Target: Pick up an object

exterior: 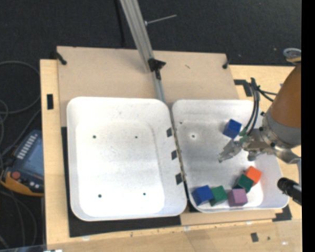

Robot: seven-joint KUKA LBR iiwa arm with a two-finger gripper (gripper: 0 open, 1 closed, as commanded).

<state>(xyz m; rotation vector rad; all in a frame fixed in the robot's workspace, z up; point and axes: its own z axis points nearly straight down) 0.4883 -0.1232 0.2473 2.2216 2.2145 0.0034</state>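
We see the gripper low over the right bin, arm coming in from the right w/ the orange band at the frame edge. Fingers point left & slightly down; we can't tell if they're spread or pressed together, too small and blurred. Nothing visibly pinched between them.

Nearest obj: a blue cube, just above & beside the fingertips, close to the wrist but apparently apart from the fingers. The rest sit along the bin's near edge, below the gripper: orange block and dark green block touching each other at lower right; purple cube, green cube, blue block in a row at the bottom wall.

Left bin lies well apart from the gripper.
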